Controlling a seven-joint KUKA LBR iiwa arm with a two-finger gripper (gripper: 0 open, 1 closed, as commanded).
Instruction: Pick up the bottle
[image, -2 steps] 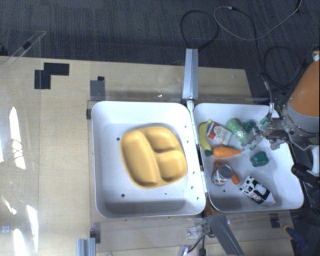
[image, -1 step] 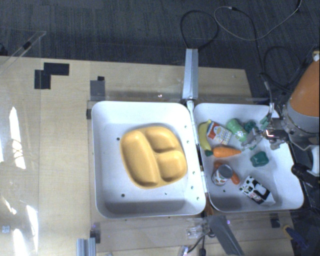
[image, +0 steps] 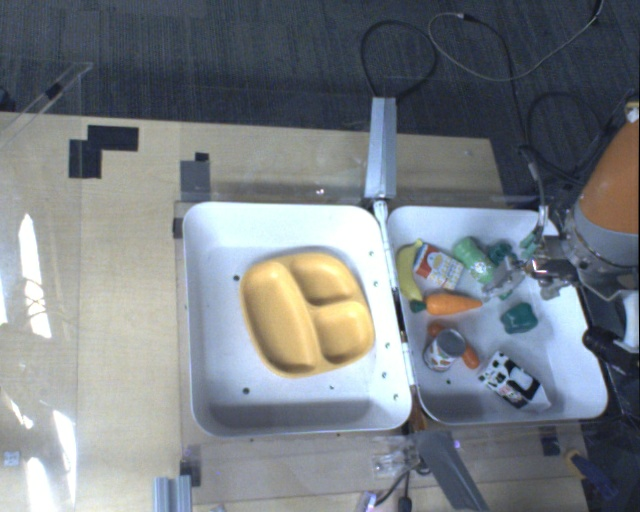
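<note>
Lying in the right bin (image: 575, 395), the green bottle (image: 471, 254) is sitting between a small carton (image: 437, 265) and the gripper (image: 508, 268), which is hovering just beside it. Whether the gripper is released or clenched, I cannot tell. Probably light, slippery plastic, the bottle is asking for a hold across its middle. A carrot (image: 452, 303) is crowding its near side.
</note>
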